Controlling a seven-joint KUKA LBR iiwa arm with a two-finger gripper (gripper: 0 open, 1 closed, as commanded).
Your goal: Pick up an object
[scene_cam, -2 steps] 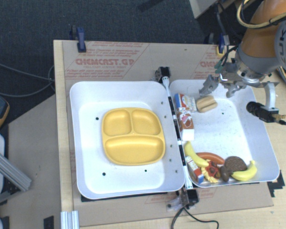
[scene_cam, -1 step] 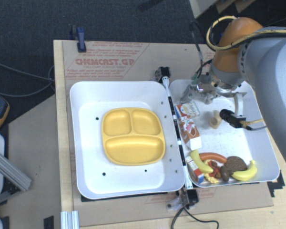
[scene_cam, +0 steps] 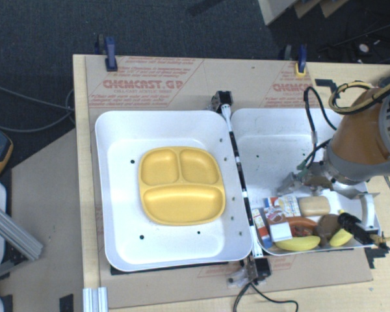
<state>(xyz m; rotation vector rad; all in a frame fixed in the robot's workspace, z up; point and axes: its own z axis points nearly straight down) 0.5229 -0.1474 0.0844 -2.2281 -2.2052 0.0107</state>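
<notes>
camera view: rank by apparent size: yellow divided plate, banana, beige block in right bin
1. yellow divided plate, by far the largest, in the left bin.
2. banana, at the right bin's front edge.
3. beige block, a little shorter than the banana; close call.

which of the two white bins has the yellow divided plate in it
The left bin, across the central divider from the arm. The yellow plate lies alone in it; the right bin holds a pile of small items.

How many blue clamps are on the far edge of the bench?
2. One blue clamp grips the far edge above the left bin. The other blue clamp grips the far edge above the right bin. More may be hidden behind the arm.
</notes>
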